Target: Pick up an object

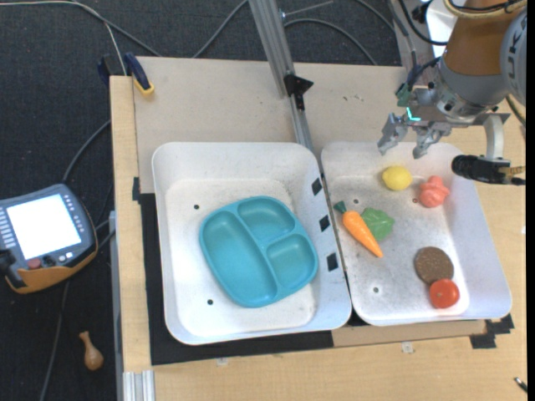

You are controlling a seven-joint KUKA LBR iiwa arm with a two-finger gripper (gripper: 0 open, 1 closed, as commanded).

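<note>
In the right bin (476, 249), carrot (363, 232) tip points lower-right.

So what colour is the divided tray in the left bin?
Teal blue; the divided tray shows clearly in the camera view.

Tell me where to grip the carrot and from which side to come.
Grip the carrot across its thick orange middle, coming straight down from above. It lies flat and slantwise in the right bin, green top toward the upper left, tip toward the lower right. Set the fingers crosswise to that slant; the green piece crowds its upper right side, so stay nearer the tip.
</note>
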